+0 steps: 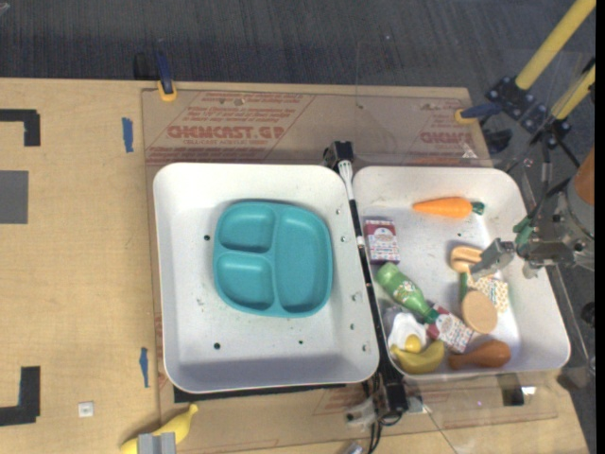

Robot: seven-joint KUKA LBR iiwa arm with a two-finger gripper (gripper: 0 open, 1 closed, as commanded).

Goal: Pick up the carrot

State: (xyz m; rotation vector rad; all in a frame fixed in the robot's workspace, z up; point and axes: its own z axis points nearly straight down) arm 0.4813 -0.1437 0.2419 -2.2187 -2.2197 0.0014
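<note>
An orange carrot (442,208) with a green tip lies flat near the far edge of the right bin (539,296), its green end pointing right. My gripper (497,253) hovers over the right side of that bin, a little to the right of and nearer than the carrot. It is apart from the carrot, close to a tan bread piece (464,256). Nothing shows between its tips.
The right bin also holds a small red and white carton (381,240), a green bottle (405,291), a banana (420,357), a round bun (479,312) and a brown drumstick (483,353). A teal divided plate (274,257) sits in the left bin (180,253).
</note>
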